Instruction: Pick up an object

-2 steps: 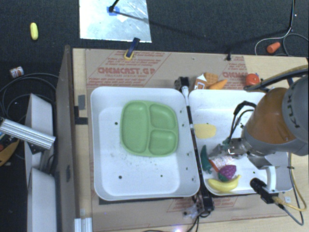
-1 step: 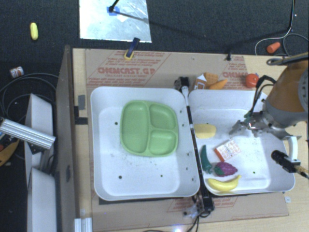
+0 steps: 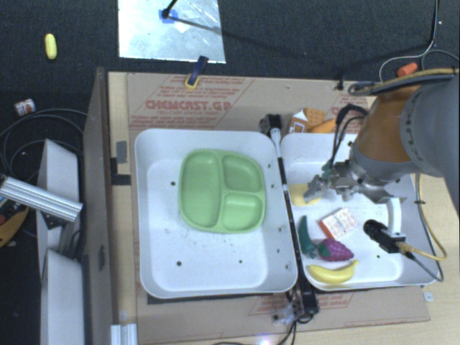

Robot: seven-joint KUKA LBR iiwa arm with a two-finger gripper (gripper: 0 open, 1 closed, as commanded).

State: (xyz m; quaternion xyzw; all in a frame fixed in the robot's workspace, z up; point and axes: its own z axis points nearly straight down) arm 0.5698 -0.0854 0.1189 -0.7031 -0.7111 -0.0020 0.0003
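Reaching looks like the step in hand. Left to right: a green tray (image 3: pixel 221 191) lies in the left bin (image 3: pixel 162 264); in the right bin (image 3: pixel 374 273) a yellow piece (image 3: pixel 296 195) lies just beside the gripper (image 3: pixel 316 190). Next it needs to descend squarely. Arm hunched low from the right; its tip is blurred, so I cannot tell.

The two bins (image 3: pixel 208 279) (image 3: pixel 374 275) are plain white, the left one bearing a pale green divided plate (image 3: pixel 221 191). In the right bin lie a yellow banana (image 3: pixel 332 271), a purple bunch of grapes (image 3: pixel 336 249), a dark green vegetable (image 3: pixel 307 238) (too small to name) and a small white-and-orange printed packet (image 3: pixel 338 223). The arm (image 3: pixel 417 131) is grey with an orange band (image 3: pixel 381 131), the cardboard (image 3: pixel 215 99) beneath is tan with red lettering, and the floor (image 3: pixel 287 20) is black.
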